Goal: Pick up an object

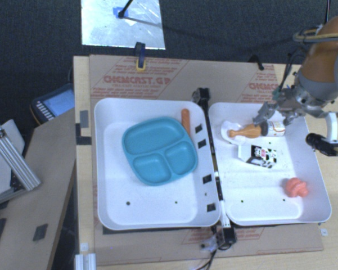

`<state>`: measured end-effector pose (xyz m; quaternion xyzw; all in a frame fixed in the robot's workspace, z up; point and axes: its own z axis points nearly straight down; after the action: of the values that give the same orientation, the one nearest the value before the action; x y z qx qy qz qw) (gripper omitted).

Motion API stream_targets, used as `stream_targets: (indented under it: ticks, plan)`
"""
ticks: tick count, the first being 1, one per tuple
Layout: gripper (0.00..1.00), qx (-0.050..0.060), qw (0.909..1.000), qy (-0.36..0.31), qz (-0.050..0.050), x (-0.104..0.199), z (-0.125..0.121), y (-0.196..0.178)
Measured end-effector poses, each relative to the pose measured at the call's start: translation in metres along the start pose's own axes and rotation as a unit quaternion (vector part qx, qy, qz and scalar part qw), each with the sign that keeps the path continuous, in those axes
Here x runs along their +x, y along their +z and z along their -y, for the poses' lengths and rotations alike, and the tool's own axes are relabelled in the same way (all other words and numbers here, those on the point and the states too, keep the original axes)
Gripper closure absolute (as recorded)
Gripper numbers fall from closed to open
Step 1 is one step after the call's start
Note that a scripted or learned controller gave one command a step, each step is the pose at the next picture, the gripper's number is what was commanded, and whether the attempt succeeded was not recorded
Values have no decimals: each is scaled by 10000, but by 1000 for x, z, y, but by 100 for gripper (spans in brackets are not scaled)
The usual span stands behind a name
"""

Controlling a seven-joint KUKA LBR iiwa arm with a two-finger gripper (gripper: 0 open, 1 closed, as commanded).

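Observation:
My gripper (274,118) hangs over the far part of the right bin (312,167), its two fingers spread apart, so it is open. Just below it lies a small white and orange item (278,129). A tan bottle-shaped toy (244,132) lies on its side to the left of the fingers, resting against a white scrap (229,127). A black and white packet (261,154) sits in the middle of that bin, and a pink lump (296,187) lies near its front right corner. Nothing is held between the fingers.
The left bin (109,167) holds a blue divided plate (159,149) and a thin orange stick (185,120) by its far right wall. A black hinge strip (210,151) runs between the bins. Cables and a black fitting (320,143) hang at the right.

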<state>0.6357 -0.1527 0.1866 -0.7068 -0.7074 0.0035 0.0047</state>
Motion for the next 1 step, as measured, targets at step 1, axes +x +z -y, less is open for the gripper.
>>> stream_targets:
  ticks: [1]
  plan:
    - [0, -66, 10000, -11, 11, 0, -3, -8]
